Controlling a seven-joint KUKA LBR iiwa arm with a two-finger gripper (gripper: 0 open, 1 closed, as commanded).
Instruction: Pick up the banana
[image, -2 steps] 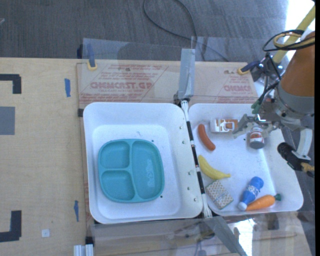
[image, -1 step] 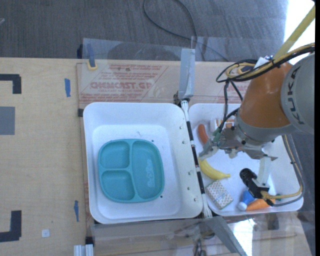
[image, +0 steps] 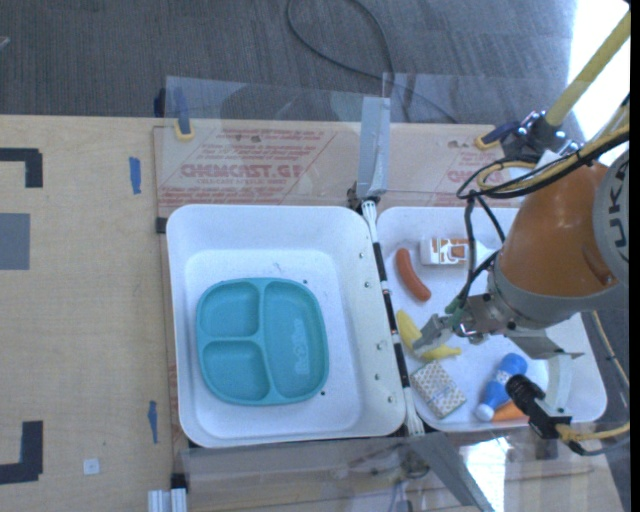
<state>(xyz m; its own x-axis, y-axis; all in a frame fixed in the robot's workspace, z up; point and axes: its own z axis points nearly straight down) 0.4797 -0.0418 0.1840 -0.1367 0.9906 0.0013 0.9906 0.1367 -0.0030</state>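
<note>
Yellow banana (image: 418, 337) sits low-left in the right bin (image: 590, 400), close to that bin's left wall, just right of the divider between bins. Gripper (image: 441, 331) is down right at it, dark fingertips overlapping the banana's right side. Can't tell if the fingers are open or closed, or whether the banana is actually between them; too small and dark at the tips. Banana looks like it is lying on the bin floor, one end pointing up-left, a second yellow piece sticking out lower right under the gripper.

Around it in the right bin: red-orange sausage (image: 412, 275) above the banana, apart from it, tilted. White and orange small carton (image: 443, 251) further up, near the bin's top edge. Patterned beige packet (image: 438, 388) just below the banana, near but not clearly touching. Blue and white bottle (image: 500, 385) lower right, with an orange item (image: 509, 410) beside it, partly hidden by black hardware.

Arm (image: 560, 240), grey wrist with a big orange band, comes in from the right of the frame, cables looping above it.

Left bin (image: 190, 240) centre-frame holds a teal divided plate (image: 262, 341), three compartments, lying flat. Wooden bench (image: 80, 300) to the left with blue and black tape marks.
</note>
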